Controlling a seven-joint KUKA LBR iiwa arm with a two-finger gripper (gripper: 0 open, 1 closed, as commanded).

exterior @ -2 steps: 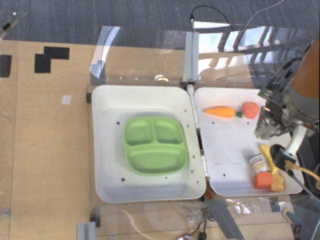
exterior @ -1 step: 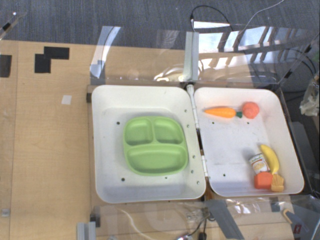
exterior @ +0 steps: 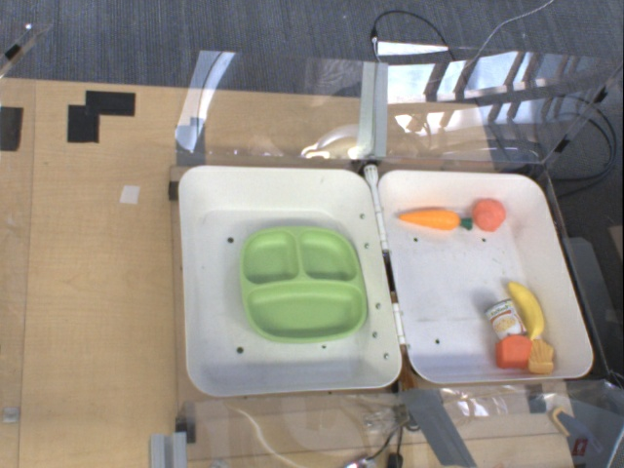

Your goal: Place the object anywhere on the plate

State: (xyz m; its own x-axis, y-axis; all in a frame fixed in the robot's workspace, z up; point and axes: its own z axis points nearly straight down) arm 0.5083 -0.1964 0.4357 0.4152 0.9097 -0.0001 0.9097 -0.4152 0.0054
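A green plate [exterior: 302, 284] with three compartments lies in the middle of the left white bin [exterior: 210, 261]. The right white bin [exterior: 439, 291] holds the toy food. An orange carrot [exterior: 430, 219] lies near its far edge, with a round red-orange fruit [exterior: 488, 214] just to its right. In the near right corner a yellow banana [exterior: 527, 309] lies beside a small can [exterior: 503, 314], a red-orange piece [exterior: 513, 351] and a small yellow-orange piece [exterior: 541, 357].
Clear plastic walls [exterior: 458, 86] stand behind the bins. A metal divider post [exterior: 370, 115] rises at the back between them. Cables [exterior: 409, 22] run over the dark floor beyond. Black markings [exterior: 97, 113] sit on the wooden bench at left.
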